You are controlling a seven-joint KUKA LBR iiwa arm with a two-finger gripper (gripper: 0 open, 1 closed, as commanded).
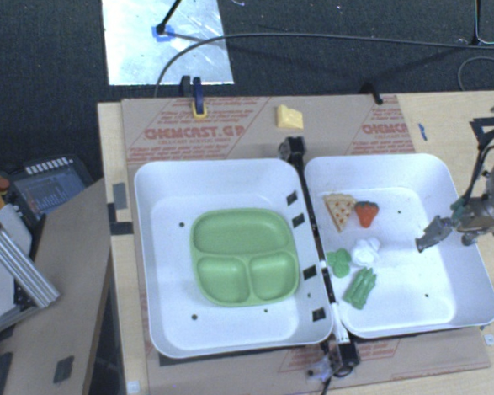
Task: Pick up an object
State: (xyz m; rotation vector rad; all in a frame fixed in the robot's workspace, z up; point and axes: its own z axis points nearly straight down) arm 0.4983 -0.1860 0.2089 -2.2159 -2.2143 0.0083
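Nearest the camera, in the right bin (469, 303), lie five toys: a green pod (360, 287), a green lump (338, 263), a white piece (366, 252), a red strawberry (366, 214) and a pizza slice (341, 209). Beyond, the left bin (158, 199) holds one green tray (241, 257). Well apart at the right rim, the gripper (427, 237) carries nothing; I cannot tell its spread. Crowding could spoil a grasp.

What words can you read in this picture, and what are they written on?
"CHEMCAST" then "G P" as best it reads: red print on the brown board behind the left bin.
More red print on the board behind the right bin: too blurred to read.
Grey handheld device, far left: screen text too small.
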